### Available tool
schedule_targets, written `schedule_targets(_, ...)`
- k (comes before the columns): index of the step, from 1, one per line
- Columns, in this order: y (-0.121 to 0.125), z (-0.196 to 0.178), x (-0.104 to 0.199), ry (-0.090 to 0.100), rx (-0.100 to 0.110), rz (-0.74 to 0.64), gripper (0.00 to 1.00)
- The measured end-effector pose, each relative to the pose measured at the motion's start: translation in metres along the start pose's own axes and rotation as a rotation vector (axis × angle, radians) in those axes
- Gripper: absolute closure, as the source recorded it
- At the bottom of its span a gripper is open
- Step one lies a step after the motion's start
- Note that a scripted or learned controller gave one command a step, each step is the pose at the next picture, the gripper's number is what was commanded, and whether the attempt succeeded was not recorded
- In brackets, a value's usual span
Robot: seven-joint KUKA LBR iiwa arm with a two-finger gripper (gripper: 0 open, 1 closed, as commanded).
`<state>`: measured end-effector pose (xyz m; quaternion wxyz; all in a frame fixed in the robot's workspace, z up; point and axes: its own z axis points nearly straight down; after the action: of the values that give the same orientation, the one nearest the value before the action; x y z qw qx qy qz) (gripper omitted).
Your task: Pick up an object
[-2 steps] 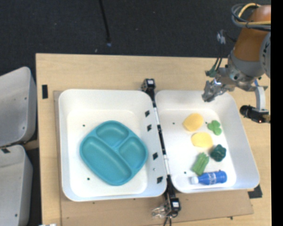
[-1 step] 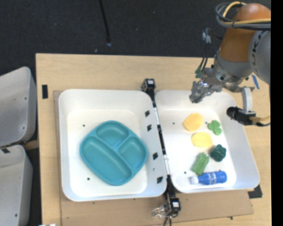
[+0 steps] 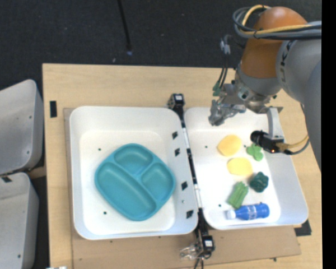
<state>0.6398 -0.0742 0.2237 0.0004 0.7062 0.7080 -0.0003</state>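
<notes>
I see a teal divided plate (image 3: 135,181) in a white bin (image 3: 78,150), two yellow pieces (image 3: 230,145), green items (image 3: 238,195), and a blue bottle (image 3: 249,212) on my tan surface (image 3: 117,83).

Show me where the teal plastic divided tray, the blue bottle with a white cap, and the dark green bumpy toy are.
Teal plastic divided tray (image 3: 134,181): camera view, on its central ridge.
Blue bottle with a white cap (image 3: 251,212): camera view, middle of its blue body.
Dark green bumpy toy (image 3: 259,181): camera view, on its top.
</notes>
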Motion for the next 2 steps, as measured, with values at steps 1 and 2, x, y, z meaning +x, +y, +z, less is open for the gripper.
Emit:
schedule_targets(1, -0.018, -0.012, 0.054, 0.002, 0.0, -0.001, 1.0)
schedule_targets(2, -0.036, -0.019, 0.107, 0.001, 0.0, 0.001, 1.0)
